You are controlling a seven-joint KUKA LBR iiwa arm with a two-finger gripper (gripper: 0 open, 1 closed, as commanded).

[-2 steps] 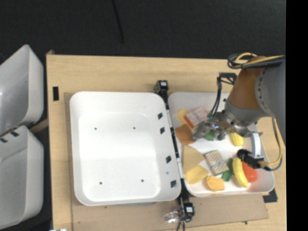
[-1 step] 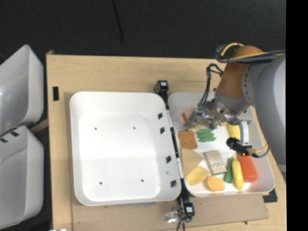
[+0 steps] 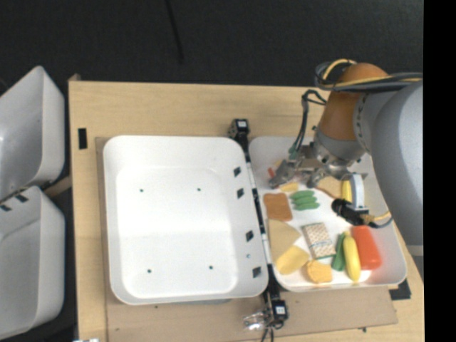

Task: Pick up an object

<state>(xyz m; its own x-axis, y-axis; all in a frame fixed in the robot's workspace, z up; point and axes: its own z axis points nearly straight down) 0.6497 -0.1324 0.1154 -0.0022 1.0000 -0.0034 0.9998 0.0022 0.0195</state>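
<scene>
Objects: a heap of small toy foods lies in the right bin [image 3: 397,273], filling its near and middle part.
Green piece [image 3: 305,200]: a ridged green pod, lying flat near the middle of the right bin, just below the gripper.
Brown slab [image 3: 277,206]: a flat brown rectangle beside the bin's left wall, just left of the green piece.
Yellow wedge [image 3: 291,259]: pale yellow, at the near left of the right bin, close to the left wall.
Orange cube [image 3: 320,271]: small, just right of the yellow wedge, near the bin's near edge.
Cracker [image 3: 318,239]: a pale speckled rectangle in the middle of the heap, above the orange cube.
Carrot [image 3: 367,247]: orange-red, lying lengthwise toward the right wall.
Banana and green pod [image 3: 347,254]: a yellow and a green piece lying side by side, just left of the carrot.
Gripper [image 3: 303,169]: low over the far part of the right bin, above the green piece; fingers appear spread, with nothing seen between them. Whether it touches any piece, I cannot tell.
Arm [image 3: 349,112]: grey with an orange band, reaching in over the right bin's far right corner.
Left bin [image 3: 171,219]: white, shallow, touching the right bin along their shared wall.
Bench [image 3: 178,105]: light wood, bearing both bins.
</scene>
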